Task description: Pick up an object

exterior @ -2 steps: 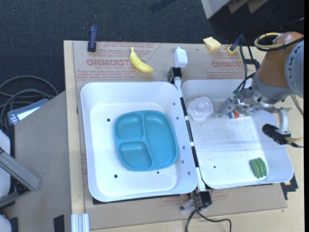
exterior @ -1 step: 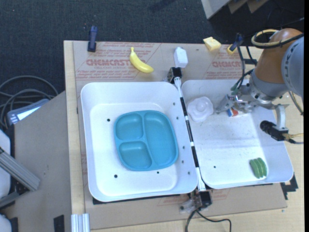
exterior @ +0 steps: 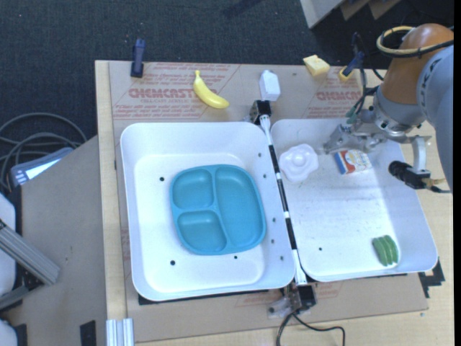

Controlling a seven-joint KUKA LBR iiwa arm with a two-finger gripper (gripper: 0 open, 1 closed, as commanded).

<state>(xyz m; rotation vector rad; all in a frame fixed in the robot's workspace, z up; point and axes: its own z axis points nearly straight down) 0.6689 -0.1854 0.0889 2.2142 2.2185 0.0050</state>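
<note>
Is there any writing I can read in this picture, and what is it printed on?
"CHEMCAST" in red, on the brown bench board behind the left bin.
Smaller red print around it, and more at the board's back right: too blurred to read.
Red and white carton in the right bin: markings unreadable.

Grey arm (exterior: 425,85) low, claw (exterior: 347,141) pointing left.

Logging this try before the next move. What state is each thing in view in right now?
Blue tray: flat, right way up, in the left bin.
Small carton: lying in the right bin, under the gripper.
White cup: in the right bin.
Green object: lying in the right bin.
Banana: on the bench, outside the bins.
</note>
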